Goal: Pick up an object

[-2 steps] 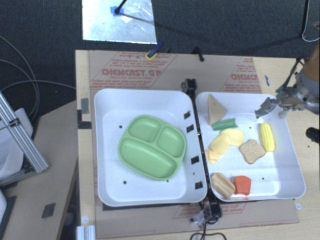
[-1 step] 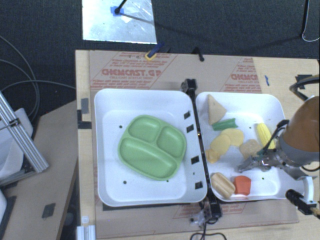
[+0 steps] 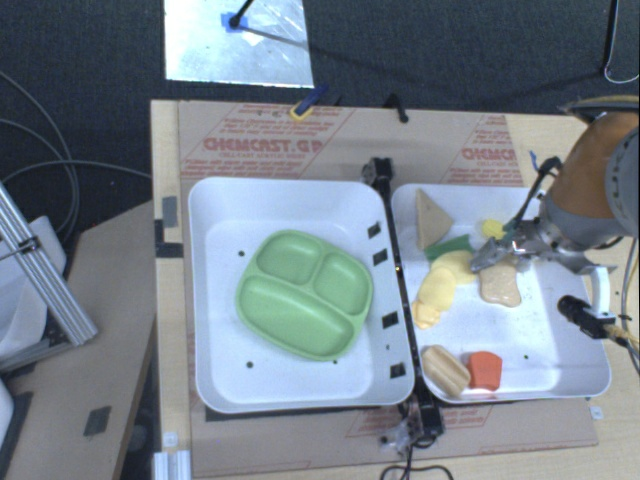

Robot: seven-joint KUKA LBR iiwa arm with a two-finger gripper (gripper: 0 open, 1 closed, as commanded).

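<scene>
We see the arm [image 3: 600,173] reaching in from the right, its gripper [image 3: 483,259] low over the right bin [image 3: 575,373], in that bin's upper middle. We cannot tell whether the gripper is open or closed, and we see nothing clearly held in it.

All the loose things to pick from lie in this same bin, around the gripper. Closest is a beige lump [image 3: 500,288], just below the gripper in the view and so near that we cannot say whether the two touch. A small yellow piece [image 3: 492,230] sits just above the gripper. To the gripper's left a green piece [image 3: 448,246] lies close by. A yellow banana [image 3: 440,286] runs down and to the left from beside the gripper, its upper end near the green piece. Farther up and to the left of the gripper a tan wedge [image 3: 430,218] stands against the bin's left side, just above the green piece. Well below the gripper, at the bin's near edge, a bread roll [image 3: 446,368] and an orange block [image 3: 485,370] lie side by side, the block on the right.

Well to the gripper's left, across the divider between the bins, the left bin [image 3: 225,233] holds a green divided plate [image 3: 305,293], lying flat near its middle.

Both bins rest on a sheet of brown cardboard [image 3: 260,143] with red print.
</scene>
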